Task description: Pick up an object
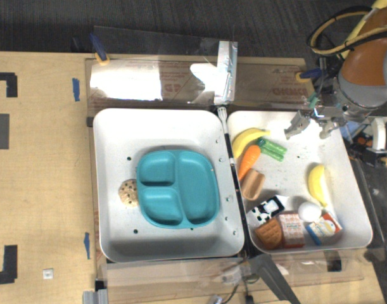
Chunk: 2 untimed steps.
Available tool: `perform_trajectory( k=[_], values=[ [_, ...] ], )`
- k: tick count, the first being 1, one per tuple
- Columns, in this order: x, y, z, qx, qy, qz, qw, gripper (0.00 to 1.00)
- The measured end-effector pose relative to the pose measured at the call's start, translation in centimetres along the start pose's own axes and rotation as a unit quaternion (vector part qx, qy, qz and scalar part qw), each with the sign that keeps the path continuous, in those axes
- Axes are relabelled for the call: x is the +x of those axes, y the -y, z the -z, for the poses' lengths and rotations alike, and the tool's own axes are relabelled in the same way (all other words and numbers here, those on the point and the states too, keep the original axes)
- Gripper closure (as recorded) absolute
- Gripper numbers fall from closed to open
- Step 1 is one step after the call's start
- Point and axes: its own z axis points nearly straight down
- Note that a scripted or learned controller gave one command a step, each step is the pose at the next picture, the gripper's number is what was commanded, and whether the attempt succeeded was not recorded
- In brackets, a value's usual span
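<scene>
Nearest the camera in my right bin [355, 189], a carton [321, 228] lies at five o'clock beside a white ball [309, 211]. Farther in, one banana [317, 183] lies at three o'clock. My end effector [312, 125] hangs open and empty over the twelve o'clock edge. A second banana [246, 139] sits at ten.

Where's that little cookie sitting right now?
The cookie lies in the left bin of the camera view, on the white floor right against the left edge of the teal divided plate, far from the food in the right bin.
</scene>
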Motion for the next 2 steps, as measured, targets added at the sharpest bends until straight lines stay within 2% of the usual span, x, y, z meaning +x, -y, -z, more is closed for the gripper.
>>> perform_trajectory(
  k=[1,2],
  values=[
    [-5.6,0.1,-9.2,-0.005,-0.002,0.056,0.9984,0.0],
    [-5.7,5.3,-10.2,-0.006,-0.007,0.036,0.9993,0.0]
  ],
)
